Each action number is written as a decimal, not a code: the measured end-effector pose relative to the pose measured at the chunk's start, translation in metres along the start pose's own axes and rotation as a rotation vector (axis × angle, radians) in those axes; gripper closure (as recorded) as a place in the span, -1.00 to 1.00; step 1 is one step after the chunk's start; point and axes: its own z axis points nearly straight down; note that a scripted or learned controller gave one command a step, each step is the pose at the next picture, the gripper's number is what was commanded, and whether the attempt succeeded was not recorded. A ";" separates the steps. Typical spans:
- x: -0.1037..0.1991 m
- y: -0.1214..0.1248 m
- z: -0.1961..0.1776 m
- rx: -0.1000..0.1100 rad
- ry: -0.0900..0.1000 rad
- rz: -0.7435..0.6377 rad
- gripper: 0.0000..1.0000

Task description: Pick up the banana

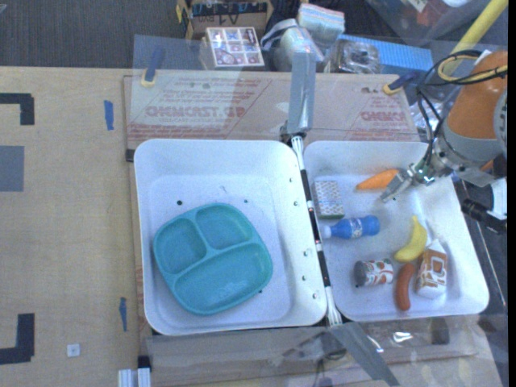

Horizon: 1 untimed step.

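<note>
- I see my gripper (pixel 398 189) spread open beside the carrot (pixel 377 180), holding nothing
- The banana (pixel 413 241) lies below it, touching the carton (pixel 433 272)

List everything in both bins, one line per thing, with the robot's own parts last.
Left bin: one, white, left side of the bench.
Right bin: one, white, beside the left bin.
Divided plate: one, teal, in the left bin.
Banana: one, yellow, right bin, right of centre.
Carrot: one, orange, top of the right bin.
Bottle: one, blue with a white end, lying in the right bin.
Sponge-like pad: one, grey, right bin, near the left wall.
Can: one, white and red, lying on its side.
Sausage: one, red-orange, below the banana.
Carton: one, white and brown, beside the sausage.
Arm: one, grey and orange, from the right.
Claw: one, over the right bin, beside the carrot.
</note>
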 end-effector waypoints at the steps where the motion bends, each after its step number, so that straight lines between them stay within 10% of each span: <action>1: 0.023 -0.061 -0.001 0.001 -0.006 -0.147 -1.00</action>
